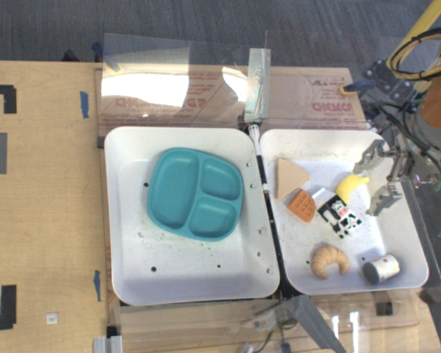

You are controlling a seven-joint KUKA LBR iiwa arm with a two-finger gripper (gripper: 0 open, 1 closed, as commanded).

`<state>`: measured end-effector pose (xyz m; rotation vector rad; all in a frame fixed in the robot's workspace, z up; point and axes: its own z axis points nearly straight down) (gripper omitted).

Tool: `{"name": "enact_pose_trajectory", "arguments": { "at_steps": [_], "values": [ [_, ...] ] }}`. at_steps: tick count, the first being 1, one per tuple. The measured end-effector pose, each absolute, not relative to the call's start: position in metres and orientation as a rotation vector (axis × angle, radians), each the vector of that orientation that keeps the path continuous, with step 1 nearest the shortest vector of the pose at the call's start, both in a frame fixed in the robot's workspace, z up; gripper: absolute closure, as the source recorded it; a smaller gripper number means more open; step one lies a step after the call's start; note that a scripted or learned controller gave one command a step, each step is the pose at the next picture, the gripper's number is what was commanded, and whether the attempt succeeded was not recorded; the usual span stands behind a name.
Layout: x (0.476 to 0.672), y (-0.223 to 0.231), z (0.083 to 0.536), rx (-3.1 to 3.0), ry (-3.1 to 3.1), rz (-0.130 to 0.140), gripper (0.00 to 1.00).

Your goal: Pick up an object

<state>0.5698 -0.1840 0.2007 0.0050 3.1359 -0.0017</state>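
From the camera above the bench, my gripper [378, 175] hangs over the right edge of the right bin [411, 271], reaching in from the right side. My two fingers [367, 155] are spread wide apart, one toward the back of the bin and the other toward the front, and nothing sits between them. The yellow lemon-shaped object [350, 188] lies just to the left of my fingers, close to them, though I cannot tell whether either one touches it.

The rest of the right bin's load is spread out to the left and front of me. A tan wedge [289, 175] lies near the bin's left wall, with an orange waffle-textured piece [302, 206] just in front of it. A black-and-white patterned item [339, 216] sits near the bin's middle, just below the yellow object. A croissant-shaped piece [330, 259] rests toward the front, and a small grey-and-white cylinder [381, 268] lies on its side near the front right corner.

The left bin [125, 256] holds a teal divided plate [195, 194], lying flat, well apart from me.
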Motion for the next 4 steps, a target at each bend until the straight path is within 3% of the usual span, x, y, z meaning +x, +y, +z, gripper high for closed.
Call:
{"name": "enact_pose_trajectory", "arguments": {
  "at_steps": [1,2,3,4],
  "values": [
    [0.569,-0.138,0.093,0.441,3.105,0.001,0.00],
    [0.640,-0.131,0.088,0.966,2.980,0.002,0.00],
    [0.643,-0.130,0.103,0.958,2.969,0.003,1.00],
    [0.604,-0.220,0.088,0.717,3.051,-0.004,1.00]
  ]
}}
